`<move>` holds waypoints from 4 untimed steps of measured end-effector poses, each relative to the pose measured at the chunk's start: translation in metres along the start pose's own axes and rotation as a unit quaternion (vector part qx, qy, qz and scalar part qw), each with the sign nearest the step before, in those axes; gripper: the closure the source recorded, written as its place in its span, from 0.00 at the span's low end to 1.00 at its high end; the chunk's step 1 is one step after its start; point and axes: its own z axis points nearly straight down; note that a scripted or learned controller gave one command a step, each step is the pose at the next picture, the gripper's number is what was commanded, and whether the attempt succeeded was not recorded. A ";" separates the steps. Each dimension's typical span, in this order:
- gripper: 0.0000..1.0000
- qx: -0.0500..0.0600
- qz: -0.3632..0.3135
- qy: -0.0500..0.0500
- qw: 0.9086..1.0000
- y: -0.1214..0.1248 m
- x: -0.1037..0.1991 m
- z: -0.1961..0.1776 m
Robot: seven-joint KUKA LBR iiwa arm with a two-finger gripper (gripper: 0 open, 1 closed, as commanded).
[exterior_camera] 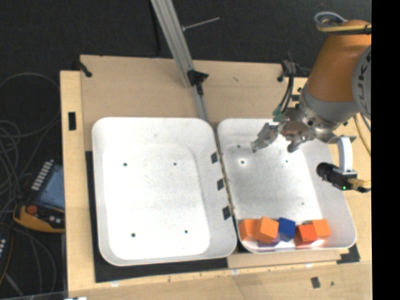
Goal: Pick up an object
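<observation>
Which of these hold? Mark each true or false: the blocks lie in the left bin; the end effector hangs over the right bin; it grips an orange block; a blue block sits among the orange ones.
1. The blocks lie in the left bin. False: they lie along the near edge of the right bin.
2. The end effector hangs over the right bin. True.
3. It grips an orange block. False: nothing sits between its fingers.
4. A blue block sits among the orange blocks. True.

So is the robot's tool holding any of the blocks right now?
No, nothing is held. The tool hangs open over the right bin, with bare floor showing between its fingers. The blocks lie at that bin's near edge.
</observation>
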 end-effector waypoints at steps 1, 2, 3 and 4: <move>0.00 0.000 0.000 0.000 1.000 0.001 0.001 0.002; 0.00 0.001 -0.004 -0.001 1.000 0.039 0.015 0.055; 0.00 -0.002 -0.005 0.000 1.000 0.043 0.038 0.006; 0.00 0.006 -0.001 0.000 1.000 -0.002 0.009 0.113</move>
